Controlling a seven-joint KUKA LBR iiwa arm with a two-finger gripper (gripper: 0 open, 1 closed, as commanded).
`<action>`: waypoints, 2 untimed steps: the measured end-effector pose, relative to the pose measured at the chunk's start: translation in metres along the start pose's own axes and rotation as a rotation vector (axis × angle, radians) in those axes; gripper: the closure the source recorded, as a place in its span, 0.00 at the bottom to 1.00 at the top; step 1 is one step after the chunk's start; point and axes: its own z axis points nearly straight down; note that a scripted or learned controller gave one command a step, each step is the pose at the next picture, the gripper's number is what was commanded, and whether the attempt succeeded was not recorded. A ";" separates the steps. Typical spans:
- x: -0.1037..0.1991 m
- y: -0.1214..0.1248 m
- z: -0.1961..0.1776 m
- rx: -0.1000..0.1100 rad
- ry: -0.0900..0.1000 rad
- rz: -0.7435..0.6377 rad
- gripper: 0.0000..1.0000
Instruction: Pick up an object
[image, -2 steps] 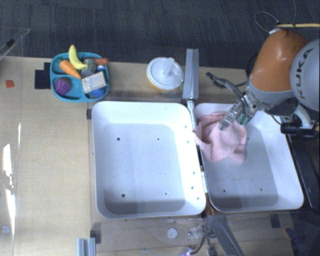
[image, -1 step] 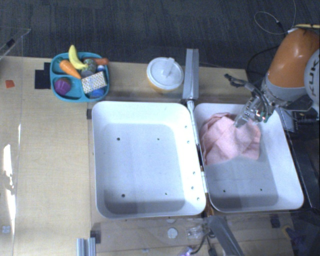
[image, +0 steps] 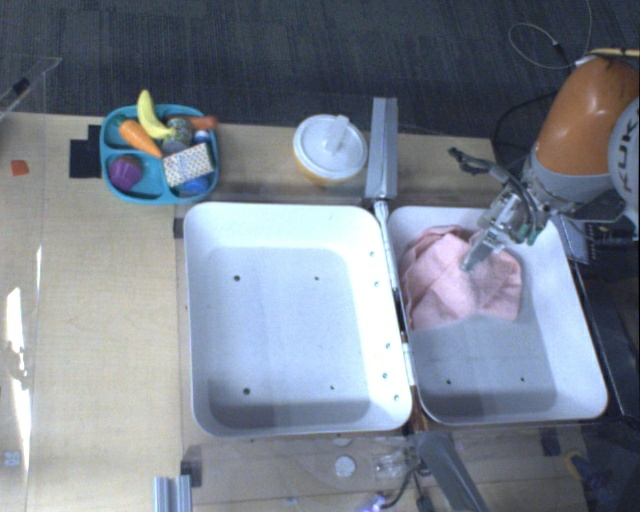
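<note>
- The bench (image: 90, 330) is pale wood, running from the left edge of the frame under both bins.
- The left bin (image: 290, 320) fills the centre of the frame, a shallow white tray with small dark holes in its floor.
- The right bin (image: 500, 370) sits beside it, touching along the shared middle edge, and holds the one thing to be picked.
- The arm (image: 590, 120) comes in from the upper right of the frame, its orange band rounded above the grey wrist.
- The pink cloth (image: 450, 285) lies crumpled in the upper half of the right bin, bunched against the bin's left wall, spreading wider left to right than top to bottom.
- The blue tray (image: 110, 150) sits at upper left on the bench and holds toy food, a banana and a carrot among it.
- The lidded cup (image: 331, 148), white over yellow, stands just above the left bin's top edge.
- The gripper (image: 480, 250) slants down and to the left from the wrist, its tip over the cloth's upper right part and seemingly touching the folds; the fingers blur into one pale shape, so how far apart they are and whether any cloth is between them cannot be told.
- The bulk of the cloth lies down and to the left of the tip, so a grasp here would catch its upper right edge rather than its middle, by my judgement.
</note>
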 end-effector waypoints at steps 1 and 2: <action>-0.006 0.002 0.075 0.005 0.008 -0.012 0.00; -0.009 -0.007 0.029 -0.002 -0.004 0.088 0.00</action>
